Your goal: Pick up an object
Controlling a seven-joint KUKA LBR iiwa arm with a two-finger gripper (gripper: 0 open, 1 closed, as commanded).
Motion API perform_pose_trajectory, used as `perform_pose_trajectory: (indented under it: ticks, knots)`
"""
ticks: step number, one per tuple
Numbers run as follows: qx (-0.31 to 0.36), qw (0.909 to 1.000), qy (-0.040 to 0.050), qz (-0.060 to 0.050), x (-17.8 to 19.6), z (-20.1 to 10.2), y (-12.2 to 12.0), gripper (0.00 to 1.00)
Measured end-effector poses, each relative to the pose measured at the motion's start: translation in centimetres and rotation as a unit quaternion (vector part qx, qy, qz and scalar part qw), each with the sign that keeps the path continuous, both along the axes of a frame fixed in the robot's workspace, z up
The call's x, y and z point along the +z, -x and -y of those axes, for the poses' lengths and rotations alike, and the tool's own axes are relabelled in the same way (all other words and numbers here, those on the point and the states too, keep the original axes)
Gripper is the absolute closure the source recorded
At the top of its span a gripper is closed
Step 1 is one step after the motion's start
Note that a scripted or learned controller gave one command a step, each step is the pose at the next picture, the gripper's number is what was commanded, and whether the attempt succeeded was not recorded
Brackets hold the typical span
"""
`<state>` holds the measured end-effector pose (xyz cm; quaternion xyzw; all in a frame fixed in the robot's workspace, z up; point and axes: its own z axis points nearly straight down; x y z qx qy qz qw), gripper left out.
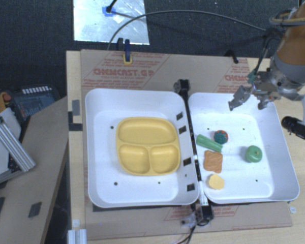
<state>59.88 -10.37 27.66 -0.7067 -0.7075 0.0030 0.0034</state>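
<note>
Two shallow white bins sit side by side on the bench point(51, 136), over a cardboard sheet point(142, 70) printed with red lettering.

Left bin point(99, 116): holds a yellow divided tray point(147, 145), three compartments, lying flat near the bin's middle. Nothing rests in the tray's compartments.

Right bin point(274, 151): holds five small items, all in its lower left and centre.
- Green elongated piece point(209, 143), lying at a slant just beside the divider between the bins.
- Small round ball, teal with a reddish patch point(221, 135), touching or nearly touching the upper end of the green piece; contact cannot be told.
- Orange-brown flat rectangular piece point(213, 161), just below the green piece.
- Pale yellow round piece point(215, 182), just below the orange-brown one, near the bin's front left corner.
- Green round object point(253, 153), apart from the others, toward the right side of the bin floor.

Arm: enters from the right, the orange band point(297, 39) visible near the upper right corner. The pincer point(250, 100) hangs over the upper edge of the right bin, above the far rim and well apart from every item. Its two fingers point(237, 99) are spread, with a clear gap between them and nothing pinched.

Off the bins: a silver foil-like square point(111, 13) lies on the dark floor beyond the bench, with a blue mark point(109, 10) on it. A black cable point(193, 14) arcs across the top toward the arm.
</note>
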Motion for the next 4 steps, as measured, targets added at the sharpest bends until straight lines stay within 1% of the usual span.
perform_pose_trajectory:
  ticks: [1,3,4]
  knots:
    - [0.001,1.0000,0.0005,0.005,0.6,0.0,-0.2,0.00]
    - [0.000,1.0000,0.0002,0.004,-8.6,0.3,1.3,0.00]
    - [-0.001,1.0000,0.0001,0.003,-14.8,0.8,1.2,0.00]
